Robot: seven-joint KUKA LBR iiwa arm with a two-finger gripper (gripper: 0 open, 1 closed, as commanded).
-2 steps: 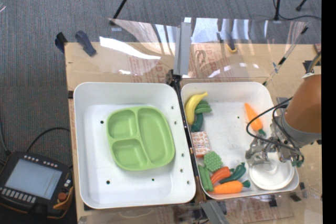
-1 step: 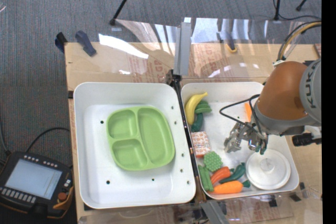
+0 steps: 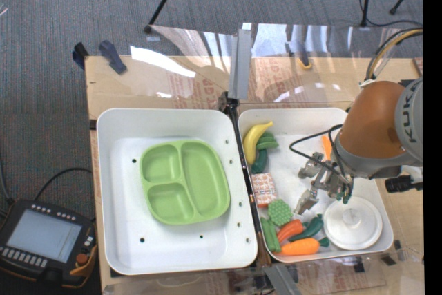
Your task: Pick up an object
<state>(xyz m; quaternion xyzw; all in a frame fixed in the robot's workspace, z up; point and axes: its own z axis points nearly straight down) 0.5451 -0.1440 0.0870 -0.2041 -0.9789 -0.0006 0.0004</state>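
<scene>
Carrots (image 3: 298, 238) lie in the right-hand bin (image 3: 290, 114), just below and left of my claw (image 3: 312, 195), long axes roughly level; whether the claw is spread or holding anything, I cannot tell.

A green three-compartment plastic plate (image 3: 185, 181) lies in the left white bin (image 3: 117, 128). In the right white bin (image 3: 290, 115), my gripper (image 3: 314, 193) hangs between the yellow toy banana (image 3: 255, 139) and a white round lid (image 3: 353, 222).
</scene>
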